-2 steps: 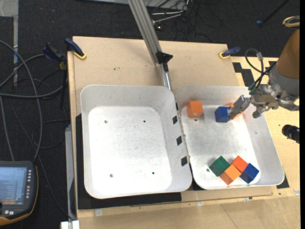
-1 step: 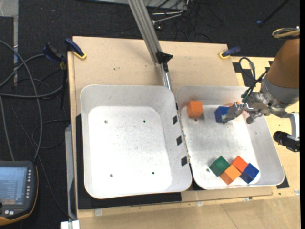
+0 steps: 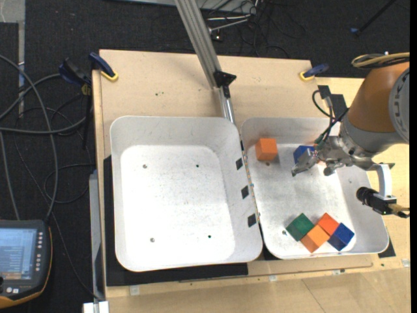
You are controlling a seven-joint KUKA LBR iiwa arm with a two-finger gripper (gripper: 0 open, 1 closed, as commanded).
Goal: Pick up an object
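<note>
In the right bin (image 3: 365,204), my gripper (image 3: 314,169) hangs low over the upper middle of the floor. Its fingers stand open, one fingertip (image 3: 300,169) pointing down-left, and nothing shows between them. A small blue block (image 3: 303,153) sits just behind that left finger, touching or nearly touching it; part of the block is hidden by the gripper body. An orange cube (image 3: 266,149) lies to the left, near the bin's inner wall. At the bin's front, a green cube (image 3: 300,227), an orange block (image 3: 321,232) and a dark blue block (image 3: 341,237) are clustered together.
The left bin (image 3: 130,135) lies beside the right one, with a divider edge between them. A slanted metal pole (image 3: 199,34) crosses the bench's back. Clamps sit at the board's far corners. Cables and a pendant (image 3: 19,259) lie on the floor at left.
</note>
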